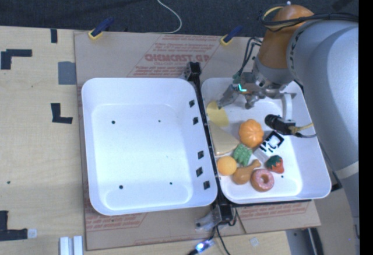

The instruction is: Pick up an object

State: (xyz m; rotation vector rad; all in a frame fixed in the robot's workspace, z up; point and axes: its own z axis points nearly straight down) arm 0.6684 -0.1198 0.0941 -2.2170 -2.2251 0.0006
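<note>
My gripper (238, 100) hangs over the far left part of the right bin (309, 161), open with nothing between its fingers. Just below it, against the bin's left wall, lies a pale yellow piece (217, 115). An orange pumpkin-like fruit (251, 133) sits nearer the middle. Toward the front lie a green piece (243, 154), a small yellow-orange fruit (227, 166), a tan piece (245, 175), a pink-iced donut (263, 180) and a red strawberry (275, 163). A black-and-white tag (271, 143) lies beside the pumpkin.
The left white bin (140, 149) stands next to the right one, with a black divider strip (200, 131) between them. Both rest on a cardboard sheet (169, 58) on the wooden bench. The grey arm (326, 73) fills the right side.
</note>
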